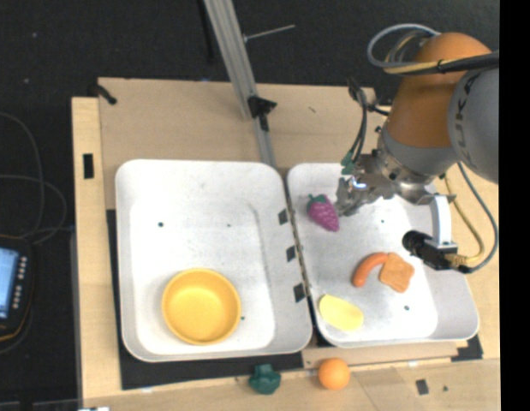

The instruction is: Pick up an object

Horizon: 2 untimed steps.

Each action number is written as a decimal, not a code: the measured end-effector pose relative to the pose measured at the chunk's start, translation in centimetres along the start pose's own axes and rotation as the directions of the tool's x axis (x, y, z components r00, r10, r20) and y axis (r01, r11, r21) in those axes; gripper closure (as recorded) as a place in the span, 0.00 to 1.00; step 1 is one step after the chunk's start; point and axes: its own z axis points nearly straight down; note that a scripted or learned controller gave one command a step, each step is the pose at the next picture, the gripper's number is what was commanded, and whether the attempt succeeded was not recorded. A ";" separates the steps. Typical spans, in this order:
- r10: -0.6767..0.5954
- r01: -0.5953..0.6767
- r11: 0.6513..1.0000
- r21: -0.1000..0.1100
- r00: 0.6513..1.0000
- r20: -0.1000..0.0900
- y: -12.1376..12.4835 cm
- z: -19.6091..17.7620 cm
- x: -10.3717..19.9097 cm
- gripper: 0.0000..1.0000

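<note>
Purple grape cluster (324,213), green stem: right bin (453,315), upper left area, near the divider between bins. Lies on the bin floor.

End effector (348,197): just right of the grape cluster, at or very near its edge; whether it is parted or closed cannot be told. Carried by grey arm with orange band (427,110), reaching in from the right.

Same bin, lower half: orange carrot-like piece (366,268) touching a tan bread-like piece (396,272); pale yellow item (340,312) near the front left corner.

Left bin (145,187): yellow bowl (201,305), front centre, upright.

Tabletop (162,118), front edge: orange ball (333,373); dark green item (265,378) beside it, to the left.
</note>
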 end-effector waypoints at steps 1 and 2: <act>0.002 -0.002 1.000 0.001 1.000 0.002 2.3 1.2 4.6 1.00; 0.000 0.000 1.000 0.000 1.000 0.000 4.8 0.2 9.7 1.00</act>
